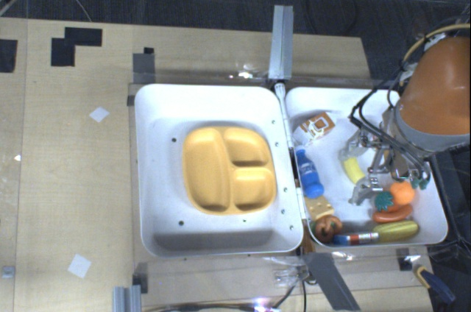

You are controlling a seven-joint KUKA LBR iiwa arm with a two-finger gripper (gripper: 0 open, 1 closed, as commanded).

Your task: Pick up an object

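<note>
My gripper (360, 172) hangs low over the right bin (441, 229), below the orange wrist band. Its two metal fingers (365, 191) stand apart, so it is open. A small yellow block (352, 169) lies between them on the bin floor, and I cannot tell whether they touch it. To its left lie a blue bottle (307, 175) and a white and orange packet (317, 126). An orange ball (402, 193), a green piece (384, 201) and an orange carrot shape (391, 214) sit just right of the gripper.
Along the right bin's near wall lie a yellow-green piece (398, 231), a marker (358, 237) and a brown toy (323, 217). The left bin (154, 229) holds a yellow divided tray (227, 168). A metal divider post (281, 45) stands behind the bins.
</note>
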